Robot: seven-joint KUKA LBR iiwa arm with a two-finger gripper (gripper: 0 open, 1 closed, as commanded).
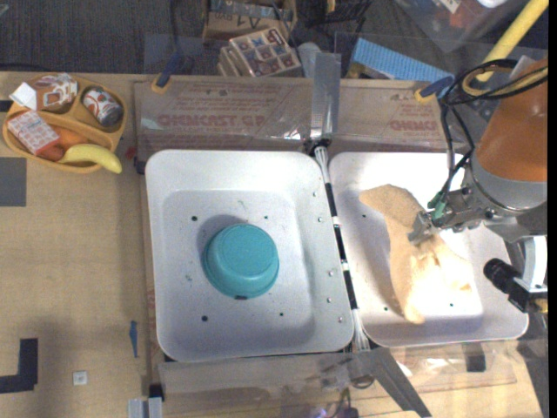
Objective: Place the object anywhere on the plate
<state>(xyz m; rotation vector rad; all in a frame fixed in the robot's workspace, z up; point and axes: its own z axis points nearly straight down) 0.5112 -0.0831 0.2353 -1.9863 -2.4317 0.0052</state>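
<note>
A teal round plate (242, 259) sits in the middle of the left white bin (174, 190). A tan, floppy, cloth-like object (409, 264) lies in the right white bin (496, 325), stretching from its upper middle down toward its front. My gripper (426, 230) is low over the upper middle of this tan object, at or very near its surface. The grey arm with its orange band (518, 146) reaches in from the right and hides the bin's right side.
A yellow tray (26, 142) with a banana (94, 156) and toy foods sits on the bench at far left. Cardboard (226, 111) lies along the bins' back edge. Black cables (452, 129) hang by the arm.
</note>
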